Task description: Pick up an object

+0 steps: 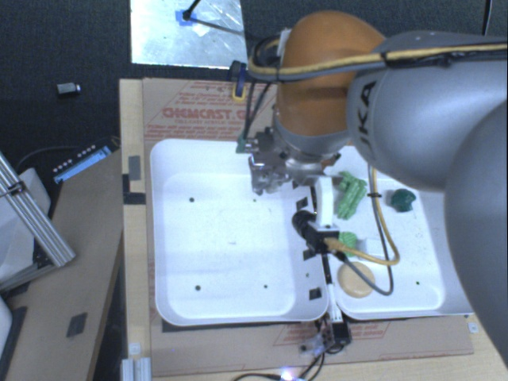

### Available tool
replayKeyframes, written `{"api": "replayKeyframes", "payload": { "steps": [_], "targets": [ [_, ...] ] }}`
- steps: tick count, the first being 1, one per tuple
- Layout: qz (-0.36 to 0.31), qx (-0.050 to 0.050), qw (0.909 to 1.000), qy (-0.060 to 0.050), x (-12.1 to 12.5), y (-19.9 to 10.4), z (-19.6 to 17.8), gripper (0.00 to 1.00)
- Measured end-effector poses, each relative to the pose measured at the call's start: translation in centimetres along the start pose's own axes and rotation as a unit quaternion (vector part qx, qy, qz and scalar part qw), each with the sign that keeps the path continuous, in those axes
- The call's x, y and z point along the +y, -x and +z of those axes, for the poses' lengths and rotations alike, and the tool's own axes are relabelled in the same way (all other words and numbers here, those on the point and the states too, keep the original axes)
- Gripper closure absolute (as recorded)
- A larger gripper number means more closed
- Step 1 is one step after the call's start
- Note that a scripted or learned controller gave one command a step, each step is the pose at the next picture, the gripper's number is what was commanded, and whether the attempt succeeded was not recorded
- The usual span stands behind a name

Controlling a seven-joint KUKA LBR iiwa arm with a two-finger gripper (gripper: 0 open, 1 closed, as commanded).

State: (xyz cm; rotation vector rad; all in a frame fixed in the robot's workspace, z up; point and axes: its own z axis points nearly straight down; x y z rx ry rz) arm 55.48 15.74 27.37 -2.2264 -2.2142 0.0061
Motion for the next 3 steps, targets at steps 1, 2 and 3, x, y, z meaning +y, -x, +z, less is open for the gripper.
{"api": "replayKeyframes", "payload": {
  "steps": [1, 2, 3],
  "targets": [
    [-0.006, 0.000, 1.0000, -0.002, -0.9, -4.0, 7.2, 1.00],
    [-0.007, 0.002, 1.0000, 0.000, -3.9, -8.0, 6.7, 1.00],
    [-0.001, 0.001, 1.0000, 0.000, -6.0, -2.2, 5.5, 1.00]
  ]
}}
